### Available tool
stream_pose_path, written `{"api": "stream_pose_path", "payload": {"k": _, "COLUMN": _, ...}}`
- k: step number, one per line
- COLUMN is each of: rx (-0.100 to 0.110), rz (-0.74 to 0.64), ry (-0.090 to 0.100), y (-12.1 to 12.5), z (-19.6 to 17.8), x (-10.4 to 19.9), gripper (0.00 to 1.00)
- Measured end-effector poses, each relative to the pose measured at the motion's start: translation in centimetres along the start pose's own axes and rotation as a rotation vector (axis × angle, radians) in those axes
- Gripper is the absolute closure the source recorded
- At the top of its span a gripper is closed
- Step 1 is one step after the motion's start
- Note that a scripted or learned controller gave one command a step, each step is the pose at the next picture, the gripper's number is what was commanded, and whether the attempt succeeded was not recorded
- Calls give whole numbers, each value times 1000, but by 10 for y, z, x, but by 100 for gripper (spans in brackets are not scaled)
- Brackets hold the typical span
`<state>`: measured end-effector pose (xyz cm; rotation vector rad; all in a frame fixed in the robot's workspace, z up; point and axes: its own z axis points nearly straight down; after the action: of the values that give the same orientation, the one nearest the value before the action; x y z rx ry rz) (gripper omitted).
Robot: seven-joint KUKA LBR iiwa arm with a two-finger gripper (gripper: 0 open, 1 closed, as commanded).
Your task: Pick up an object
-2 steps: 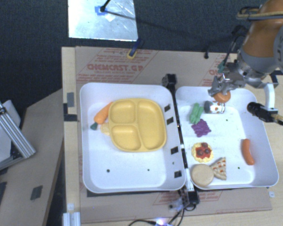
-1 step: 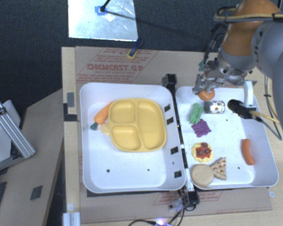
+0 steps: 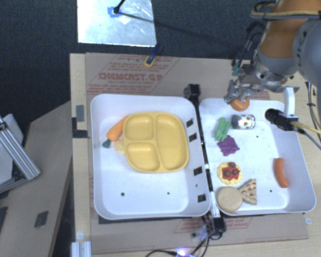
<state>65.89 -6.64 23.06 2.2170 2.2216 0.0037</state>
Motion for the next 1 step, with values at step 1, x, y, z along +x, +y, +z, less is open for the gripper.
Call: {"api": "stream_pose_path", "payload": {"k": 1, "rx": 2, "rz": 0, "ry": 0, "y": 0, "z": 5, "x": -1, "gripper": 100}}
